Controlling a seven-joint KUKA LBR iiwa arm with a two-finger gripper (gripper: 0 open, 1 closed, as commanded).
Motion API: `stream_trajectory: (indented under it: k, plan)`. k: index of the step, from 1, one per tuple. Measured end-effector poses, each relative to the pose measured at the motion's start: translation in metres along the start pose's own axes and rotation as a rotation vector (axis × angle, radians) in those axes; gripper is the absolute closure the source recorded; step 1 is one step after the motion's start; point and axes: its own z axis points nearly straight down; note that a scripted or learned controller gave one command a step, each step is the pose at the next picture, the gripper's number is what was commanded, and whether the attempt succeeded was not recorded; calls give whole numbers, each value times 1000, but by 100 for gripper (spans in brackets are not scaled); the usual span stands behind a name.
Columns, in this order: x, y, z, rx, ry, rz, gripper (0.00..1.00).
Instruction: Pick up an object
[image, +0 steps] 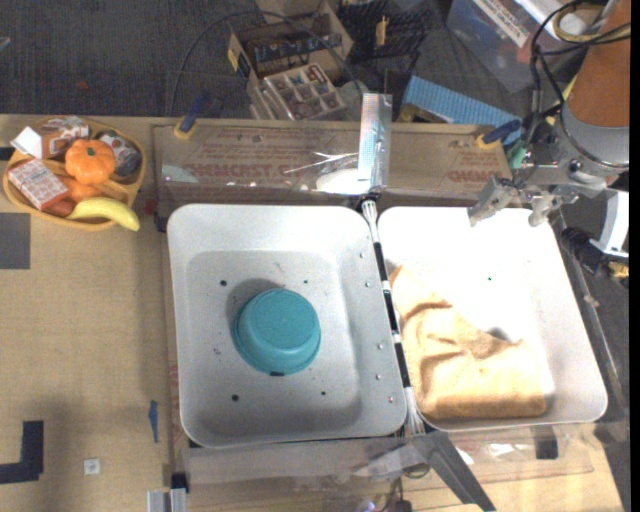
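Observation:
A teal bowl (278, 331) lies upside down in the middle of the left bin (200, 240). A crumpled tan cloth (468, 360) covers the near part of the right bin (520, 250). My gripper (513, 204) hangs over the far right corner of the right bin, well above the cloth and apart from it. Its two fingers stand spread and nothing is between them.
A basket of toy fruit and boxes (72, 172) sits on the bench at the far left. A cardboard wall (270, 160) runs behind both bins. Cables and clutter lie beyond it.

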Motion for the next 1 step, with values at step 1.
stream_trajectory:
  k: [1]
  plan:
    - [24, -40, 99, 0, 0, -64, 0]
